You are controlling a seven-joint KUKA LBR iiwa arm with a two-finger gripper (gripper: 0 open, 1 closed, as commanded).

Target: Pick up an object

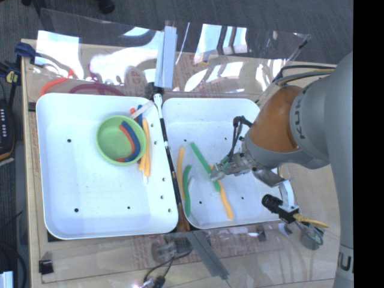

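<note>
Green and orange sticks lie in the right bin [180, 110], gripper [217, 173] low over them.
Fingertips touch the green stick [200, 159] toward four o'clock of centre; whether they're parted or pinched, I can't tell. Best to straddle one stick squarely before lifting.

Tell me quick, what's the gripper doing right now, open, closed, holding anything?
Gripper: low in the right bin, at the green and orange sticks; whether it is open, closed or holding one cannot be told.
</note>
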